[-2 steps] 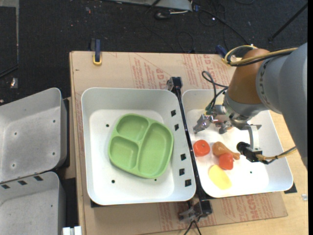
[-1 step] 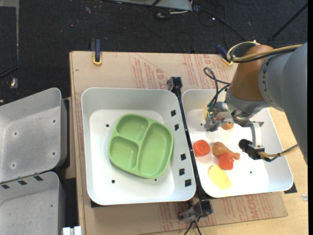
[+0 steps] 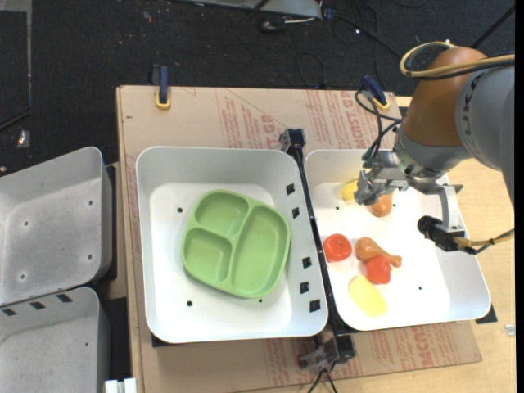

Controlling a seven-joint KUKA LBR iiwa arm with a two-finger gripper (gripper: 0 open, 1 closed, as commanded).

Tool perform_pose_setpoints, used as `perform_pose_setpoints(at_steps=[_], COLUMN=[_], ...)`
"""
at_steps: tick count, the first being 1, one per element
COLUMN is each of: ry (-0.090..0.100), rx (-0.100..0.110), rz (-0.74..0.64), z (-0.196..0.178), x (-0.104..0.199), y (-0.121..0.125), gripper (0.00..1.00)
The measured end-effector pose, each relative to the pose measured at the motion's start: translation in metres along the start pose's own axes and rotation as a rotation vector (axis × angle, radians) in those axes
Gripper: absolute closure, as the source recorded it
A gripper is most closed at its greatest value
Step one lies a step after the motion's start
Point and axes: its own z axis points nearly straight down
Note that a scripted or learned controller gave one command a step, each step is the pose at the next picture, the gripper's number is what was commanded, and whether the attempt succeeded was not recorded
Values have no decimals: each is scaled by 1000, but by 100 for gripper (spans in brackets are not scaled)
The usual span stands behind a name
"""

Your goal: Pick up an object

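The right bin (image 3: 458, 297) holds several small toy foods. A red round piece (image 3: 336, 246) lies near its left wall, an orange drumstick shape (image 3: 373, 250) and a red piece (image 3: 378, 271) sit mid-bin, and a yellow oval (image 3: 368, 295) lies toward the front. At the back, a small yellow piece (image 3: 350, 191) and an orange piece (image 3: 381, 208) lie under my gripper (image 3: 372, 188). The gripper hangs low over these two, its fingers hidden by its own body.
The left bin (image 3: 164, 301) holds a green divided plate (image 3: 236, 243). A black divider with clips (image 3: 307, 219) runs between the bins. The grey arm with its orange band (image 3: 442, 105) reaches in from the right. Grey panels (image 3: 49, 219) lie off the bench at left.
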Motion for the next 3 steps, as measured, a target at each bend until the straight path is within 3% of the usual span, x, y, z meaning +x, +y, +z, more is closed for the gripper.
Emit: perform_pose_setpoints(at_steps=[2,3], ry=[-1,2], rx=[-2,7], rz=[-2,-6], z=[-107,-95], x=[2,53], y=[9,4], gripper=[100,100])
